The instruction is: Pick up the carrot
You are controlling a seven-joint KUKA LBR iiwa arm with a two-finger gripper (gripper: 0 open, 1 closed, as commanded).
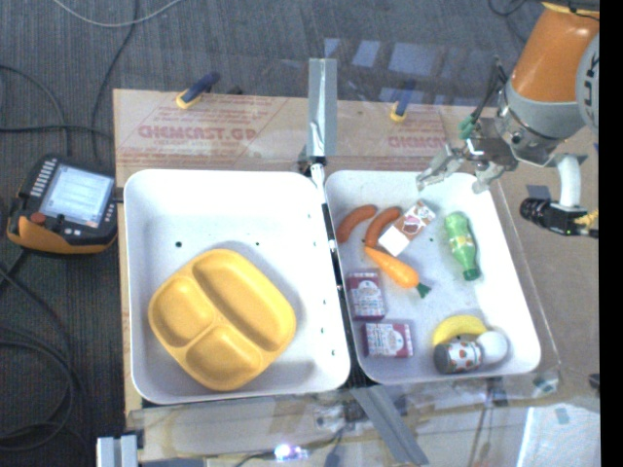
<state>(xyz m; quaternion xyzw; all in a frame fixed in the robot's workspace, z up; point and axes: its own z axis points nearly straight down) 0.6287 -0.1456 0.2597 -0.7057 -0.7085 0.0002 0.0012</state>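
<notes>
The carrot (396,268), orange with a small green tip, lies slantwise in the middle of the right bin (518,290). Above and to its right, my gripper (458,170) hovers over the bin's far edge. Its two fingers are spread apart with nothing between them. Two sausages (367,221) and a small white carton (407,228) sit between the gripper and the carrot.
A green bottle (461,244) lies right of the carrot. Two dark red packets (375,314) sit below it, with a banana (458,327) and a small round figure (469,352) at the near right corner. The left bin (156,202) holds a yellow divided tray (222,317).
</notes>
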